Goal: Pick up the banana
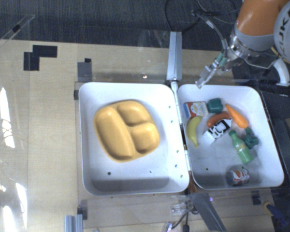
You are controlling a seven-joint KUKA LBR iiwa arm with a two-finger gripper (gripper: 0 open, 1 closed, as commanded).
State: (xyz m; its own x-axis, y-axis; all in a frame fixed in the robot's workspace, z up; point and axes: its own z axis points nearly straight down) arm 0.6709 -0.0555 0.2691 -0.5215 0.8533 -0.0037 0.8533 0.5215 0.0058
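Gripper (203,81) parked above right bin (268,124) back rim, grip state unclear. Banana (193,131) lies at bin's left wall, beside carton (197,109) — descent needs that gap.

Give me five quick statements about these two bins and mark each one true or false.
1. The banana lies in the right bin. True.
2. The yellow tray sits in the right bin. False: it is in the left bin.
3. The hand is above the right bin's far edge, away from the banana. True.
4. The green bottle lies in the left bin. False: right bin.
5. The can is at the right bin's near side. True.
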